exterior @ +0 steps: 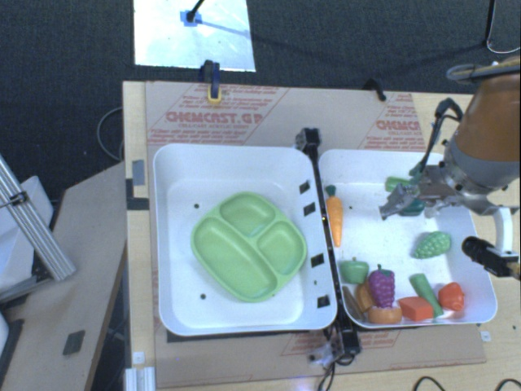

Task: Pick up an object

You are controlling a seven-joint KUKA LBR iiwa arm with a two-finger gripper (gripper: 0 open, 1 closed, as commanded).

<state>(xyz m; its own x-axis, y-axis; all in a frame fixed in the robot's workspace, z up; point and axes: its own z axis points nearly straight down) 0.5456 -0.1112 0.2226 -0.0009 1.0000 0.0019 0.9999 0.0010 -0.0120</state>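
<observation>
Your gripper (pixel 396 204) hangs low over the right bin (pixel 358 168), well to the right of the toy carrot (pixel 334 217) that lies along the divider; from this angle you cannot tell how its jaws stand. Something green shows just beside it, too hidden to name.

Nearest loose candidate is the bumpy green fruit (pixel 432 244), below and right of the carrot. It looks like hollow moulded plastic: light, stiff, knobbly enough to give some purchase. Take it across its narrow middle.

The carrot is smooth and tapered, so it would likely slip toward its tip; grip near the thick end.

Further below the carrot, purple grapes (pixel 381 285), a green pepper (pixel 354 270) and a red tomato (pixel 452 296) crowd together, touching. The green divided plate (pixel 248 247) in the left bin is glossy and flat.
</observation>
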